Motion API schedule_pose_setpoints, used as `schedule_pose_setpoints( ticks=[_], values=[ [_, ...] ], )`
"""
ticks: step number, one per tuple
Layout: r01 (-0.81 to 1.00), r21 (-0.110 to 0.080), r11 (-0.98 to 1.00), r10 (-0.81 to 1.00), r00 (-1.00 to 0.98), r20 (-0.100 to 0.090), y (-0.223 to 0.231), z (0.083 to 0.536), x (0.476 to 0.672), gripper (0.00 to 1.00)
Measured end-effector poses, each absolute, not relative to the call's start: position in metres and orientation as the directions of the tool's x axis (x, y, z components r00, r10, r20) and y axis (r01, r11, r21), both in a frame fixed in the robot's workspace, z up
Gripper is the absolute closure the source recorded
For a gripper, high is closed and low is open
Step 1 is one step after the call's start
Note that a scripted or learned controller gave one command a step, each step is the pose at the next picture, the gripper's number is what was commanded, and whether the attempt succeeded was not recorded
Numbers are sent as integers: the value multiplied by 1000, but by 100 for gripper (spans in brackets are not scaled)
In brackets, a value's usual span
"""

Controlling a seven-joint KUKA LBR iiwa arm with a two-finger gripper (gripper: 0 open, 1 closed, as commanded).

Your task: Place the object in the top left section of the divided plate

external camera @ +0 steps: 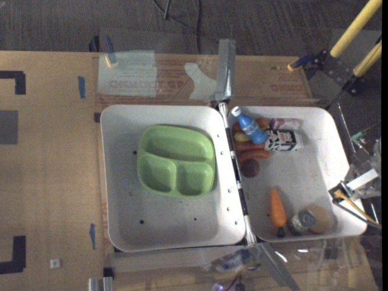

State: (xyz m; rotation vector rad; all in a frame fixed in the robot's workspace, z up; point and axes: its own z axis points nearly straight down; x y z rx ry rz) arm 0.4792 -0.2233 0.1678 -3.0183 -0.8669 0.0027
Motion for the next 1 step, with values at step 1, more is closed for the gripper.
schedule_pose_setpoints(
  ticks=[1],
  values=[
    [559,0,-829,559,829,-1,-223,337,480,100]
  ],
)
